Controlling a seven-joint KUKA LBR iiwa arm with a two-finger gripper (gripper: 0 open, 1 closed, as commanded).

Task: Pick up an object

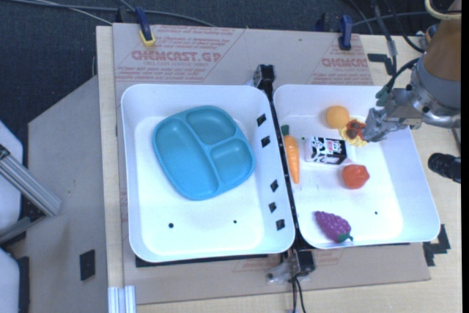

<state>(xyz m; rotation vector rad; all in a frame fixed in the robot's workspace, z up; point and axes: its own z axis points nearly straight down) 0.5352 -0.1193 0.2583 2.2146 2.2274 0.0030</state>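
Five toys in my right bin [410, 179]; my gripper [364, 133] hovers by the small red-yellow toy [355, 131], can't tell its state, so I'd centre first.

Grey arm [438, 88], orange band above wrist, black cables, metallic end effector [375, 124].

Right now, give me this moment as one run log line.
arm: over right bin | gripper: at small red-yellow toy beside orange ball | lift: not yet
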